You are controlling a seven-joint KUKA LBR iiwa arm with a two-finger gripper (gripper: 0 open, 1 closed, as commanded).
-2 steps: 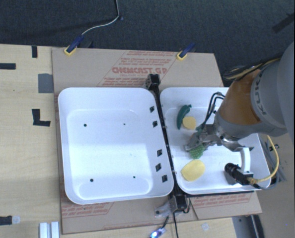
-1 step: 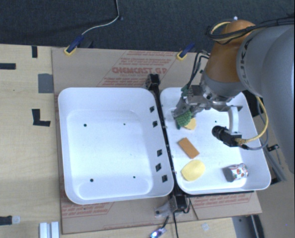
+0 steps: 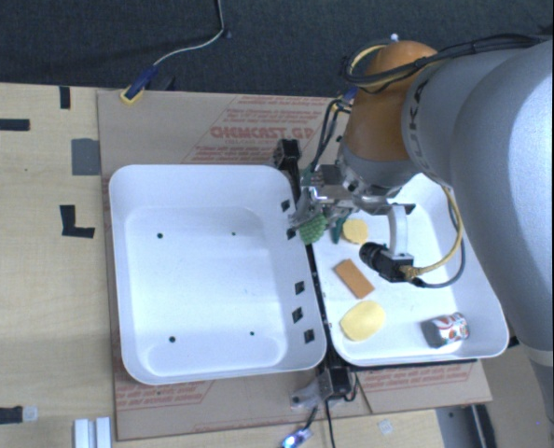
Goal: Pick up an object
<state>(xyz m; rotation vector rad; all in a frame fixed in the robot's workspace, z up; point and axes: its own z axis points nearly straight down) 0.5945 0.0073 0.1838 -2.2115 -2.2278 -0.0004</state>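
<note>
The grey arm (image 3: pixel 473 166) hangs over the right bin (image 3: pixel 487 329). Its claw (image 3: pixel 316 215) sits at that bin's left wall, apparently clamped on a green object (image 3: pixel 313 230); lifting remains. A yellow piece (image 3: pixel 362 321) lies nearby.

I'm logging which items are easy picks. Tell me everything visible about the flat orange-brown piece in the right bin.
The flat orange-brown piece is a small rectangular slab, matte, like a cracker or a block of foam. It lies flat on the floor of the right bin, its long side slanting from upper left to lower right. It sits apart from the pale yellow round piece above it and the larger yellow lump below. Nothing touches it.
</note>
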